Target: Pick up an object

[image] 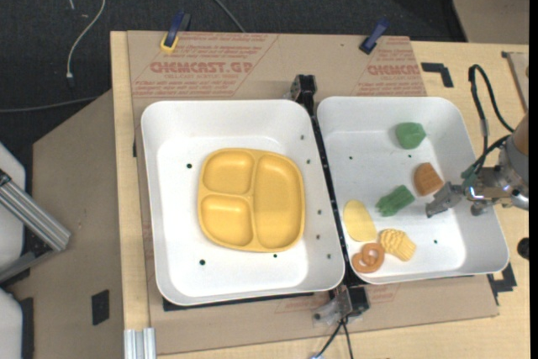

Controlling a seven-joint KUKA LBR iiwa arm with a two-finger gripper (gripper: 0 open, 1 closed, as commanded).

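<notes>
Gripper point(458, 199): seen over the right edge of the right bin, reached in from the right; dark fingers pointed left toward the bin's middle.
Gripper state: fingers appear spread apart, nothing seen between them; exact gap hard to judge at this size.
Arm: only the wrist end is seen at the frame's right edge, grey, low over the bin rim.
Brown piece point(428, 178): nearest object to the gripper, just left of the fingertips, lying on the bin floor, apart from the fingers.
Green piece, lower point(395, 200): left of the gripper, below-left of the brown piece, close to it, lying flat.
Green piece, upper point(409, 134): near the bin's back, well apart from the gripper.
Pale yellow piece point(359, 221): at the bin's left side, near the divider between bins.
Yellow ridged piece point(398, 244): at the bin's front, right of the orange ring.
Orange ring point(367, 257): at the front-left, touching or just beside the ridged piece, just below the pale yellow piece.
Right bin point(454, 118): white, shallow, holds all six small objects.
Left bin point(168, 181): white, holds one yellow divided tray point(251, 199) with three compartments, set near the middle.
Bench point(252, 67): cardboard-covered, two blue clamps point(175, 31) noted at its back edge.
</notes>
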